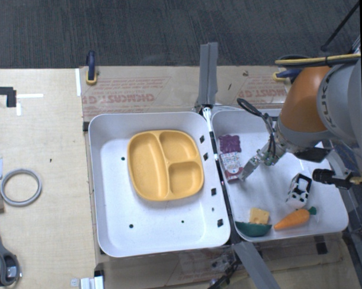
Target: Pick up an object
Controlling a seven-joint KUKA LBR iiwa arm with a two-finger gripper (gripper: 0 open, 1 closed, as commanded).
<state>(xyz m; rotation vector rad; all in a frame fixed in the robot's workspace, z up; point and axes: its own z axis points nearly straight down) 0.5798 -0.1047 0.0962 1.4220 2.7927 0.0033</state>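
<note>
At the far left of the bench (48, 234) lay a grey ring (19, 187), well apart from both bins. The left bin (113, 232) held a yellow divided plate (165, 164), lying flat.

In the right bin (332, 221), near its left wall, lay a purple-and-white packet (230, 156). The gripper (248, 168) hung low just beside the packet's right edge, perhaps touching it. How wide it was open, I cannot tell, and nothing was seen between its tips.

Along the front of this bin were a yellow block (259, 216) resting on a green dish (254, 229), an orange carrot toy (293, 219) and a black-and-white toy (299, 189).

In my judgement the pick was not yet done: every object was lying in a bin, so grasping and lifting remained. Beyond the bench was dark carpet (135, 24).
</note>
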